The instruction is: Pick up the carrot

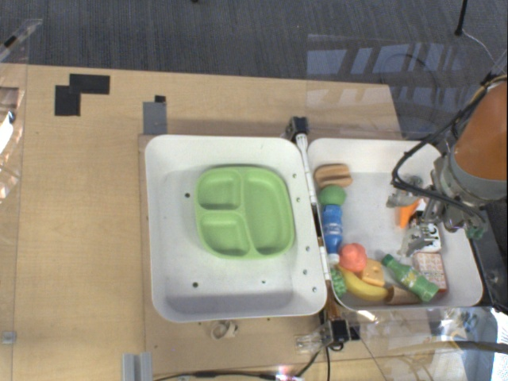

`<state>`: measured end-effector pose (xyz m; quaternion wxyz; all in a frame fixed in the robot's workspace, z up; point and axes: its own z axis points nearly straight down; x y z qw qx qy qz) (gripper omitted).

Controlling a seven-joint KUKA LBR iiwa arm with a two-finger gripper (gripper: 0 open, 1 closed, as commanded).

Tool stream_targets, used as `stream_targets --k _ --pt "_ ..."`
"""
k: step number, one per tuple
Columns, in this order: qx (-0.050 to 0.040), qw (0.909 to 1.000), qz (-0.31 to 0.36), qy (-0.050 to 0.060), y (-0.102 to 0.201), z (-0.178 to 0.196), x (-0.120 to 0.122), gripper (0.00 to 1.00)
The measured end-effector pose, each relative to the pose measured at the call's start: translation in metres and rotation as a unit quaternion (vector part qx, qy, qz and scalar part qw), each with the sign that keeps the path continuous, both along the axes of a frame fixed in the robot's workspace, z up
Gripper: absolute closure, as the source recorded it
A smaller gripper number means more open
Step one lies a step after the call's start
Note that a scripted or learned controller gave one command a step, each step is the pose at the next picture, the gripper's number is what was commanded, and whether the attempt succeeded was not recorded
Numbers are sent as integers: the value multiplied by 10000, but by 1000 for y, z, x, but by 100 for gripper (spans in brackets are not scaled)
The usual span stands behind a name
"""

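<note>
Counter [95, 236]: light wood surface across the middle and lower frame, with black square markings at upper left.

Left bin [163, 213]: shallow, white, centre of frame. Holds one green divided plate [242, 211] with three compartments, lying flat near the bin's middle.

Right bin [365, 205]: shallow, white, right of centre, touching the left bin along a shared edge.

Contents along the right bin's left wall, from top to bottom:
- brown bun-like item [332, 173] at the upper corner;
- green round item [332, 194] just below it;
- blue bottle [332, 228] with a white cap, lying lengthwise;
- red round item [352, 256];
- yellow banana [361, 286] at the lower edge, touching the red item.

Contents at the right bin's lower right:
- green bottle [411, 276], tilted, beside the banana;
- small printed carton [431, 267], partly under the green bottle.

Carrot [408, 212]: small orange piece in the right half of the right bin, just left of the claw and close against it; whether it sits between the fingers cannot be told.

Arm [484, 145]: grey with an orange band, entering at the right edge, black cables looping around the wrist.

Claw [423, 227]: low over the right bin's right half, above the carton. Finger spread cannot be told.
</note>
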<state>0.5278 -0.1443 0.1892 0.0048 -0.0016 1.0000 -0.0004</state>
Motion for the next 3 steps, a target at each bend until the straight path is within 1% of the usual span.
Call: stream_targets --k 1,2,3 --pt "1 9992 404 16 -54 -61 102 0" --pt "-15 9925 1220 -16 -61 -101 96 0" --pt "-36 9922 1246 -82 -59 -86 100 100"
